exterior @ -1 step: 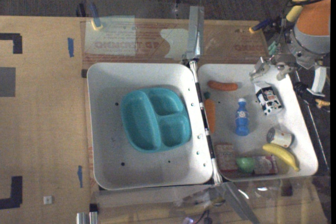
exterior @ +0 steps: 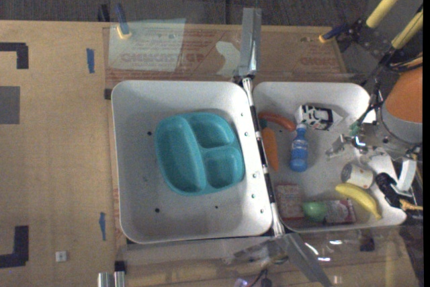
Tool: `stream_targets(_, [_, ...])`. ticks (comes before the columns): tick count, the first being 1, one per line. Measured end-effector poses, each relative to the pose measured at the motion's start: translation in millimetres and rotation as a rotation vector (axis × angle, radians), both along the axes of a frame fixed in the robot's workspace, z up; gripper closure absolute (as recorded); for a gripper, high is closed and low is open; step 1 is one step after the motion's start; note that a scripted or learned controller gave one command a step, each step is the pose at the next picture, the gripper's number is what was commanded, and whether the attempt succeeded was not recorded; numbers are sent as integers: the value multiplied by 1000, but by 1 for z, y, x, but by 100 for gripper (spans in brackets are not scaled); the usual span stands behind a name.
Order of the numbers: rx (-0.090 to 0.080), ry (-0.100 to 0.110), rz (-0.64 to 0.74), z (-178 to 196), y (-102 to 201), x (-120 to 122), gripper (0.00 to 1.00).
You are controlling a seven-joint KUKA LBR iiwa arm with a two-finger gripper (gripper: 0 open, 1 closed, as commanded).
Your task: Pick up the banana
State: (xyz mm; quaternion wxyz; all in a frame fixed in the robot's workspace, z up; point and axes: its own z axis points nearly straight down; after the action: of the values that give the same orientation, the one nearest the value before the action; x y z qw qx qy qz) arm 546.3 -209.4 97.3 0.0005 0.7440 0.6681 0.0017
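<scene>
One banana [exterior: 359,199] beside white cup [exterior: 357,175], green ball [exterior: 314,210]; end effector [exterior: 349,141] state unclear.

Lettering on clear sheet [exterior: 156,49] too faint to read

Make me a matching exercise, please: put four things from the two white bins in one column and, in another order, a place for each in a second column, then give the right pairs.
Things:
1. yellow curved banana
2. teal plastic divided tray
3. small blue plastic bottle
4. round green ball

Places:
A. middle of the right bin, upright
B. left bin, near its centre
C. right bin, near corner on the arm's side
D. right bin, near edge, beside a flat pink packet

Pairs: 1-C, 2-B, 3-A, 4-D
</scene>
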Motion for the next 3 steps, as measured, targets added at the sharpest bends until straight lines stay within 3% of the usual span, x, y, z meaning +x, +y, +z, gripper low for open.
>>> stream_targets(1, [-7,-7,186,-9,12,-64,0])
stream_targets(2, [-11,-15,183,2,10,-62,100])
stream_targets(3, [-2,2,-121,26,57,-67,100])
